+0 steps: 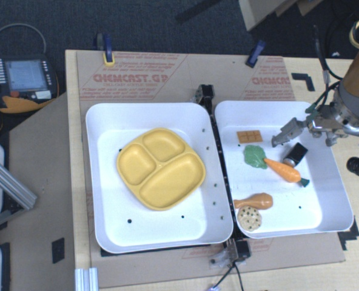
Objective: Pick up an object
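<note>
Orange carrot in right bin, likely target. Gripper hovers just behind carrot's tip; open or clenched, can't tell, nothing seen held. Green veg right against carrot's tip: risk of off-centre grab, veg nudged, carrot rolling off.

camera: overhead, slanted down | mid-range | frames both bins

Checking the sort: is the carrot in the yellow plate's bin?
No, the carrot lies in the right bin; the yellow plate sits in the left bin.
</note>
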{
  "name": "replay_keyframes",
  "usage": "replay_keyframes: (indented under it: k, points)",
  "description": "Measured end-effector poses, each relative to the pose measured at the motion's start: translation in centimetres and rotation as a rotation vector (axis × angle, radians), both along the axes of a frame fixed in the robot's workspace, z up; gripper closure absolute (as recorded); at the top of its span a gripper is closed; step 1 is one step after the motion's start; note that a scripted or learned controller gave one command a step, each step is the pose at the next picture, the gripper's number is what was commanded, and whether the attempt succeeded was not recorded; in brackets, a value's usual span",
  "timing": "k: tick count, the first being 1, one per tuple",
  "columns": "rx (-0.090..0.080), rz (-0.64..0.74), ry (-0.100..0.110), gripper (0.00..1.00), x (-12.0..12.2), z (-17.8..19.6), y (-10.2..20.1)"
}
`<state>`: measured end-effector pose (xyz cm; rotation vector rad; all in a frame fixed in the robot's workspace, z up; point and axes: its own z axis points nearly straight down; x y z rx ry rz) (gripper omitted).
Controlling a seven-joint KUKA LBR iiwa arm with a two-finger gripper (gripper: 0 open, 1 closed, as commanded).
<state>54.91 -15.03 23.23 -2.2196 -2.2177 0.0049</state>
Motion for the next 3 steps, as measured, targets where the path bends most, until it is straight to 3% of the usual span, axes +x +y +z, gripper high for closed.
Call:
replay_keyframes:
  k: [1, 3]
  points:
    - [-0.001, 0.001, -0.005, 0.00, 0.1, 0.2, 0.0]
    - [0.001, 0.000, 0.000, 0.00, 0.5, -9.5, -1.2]
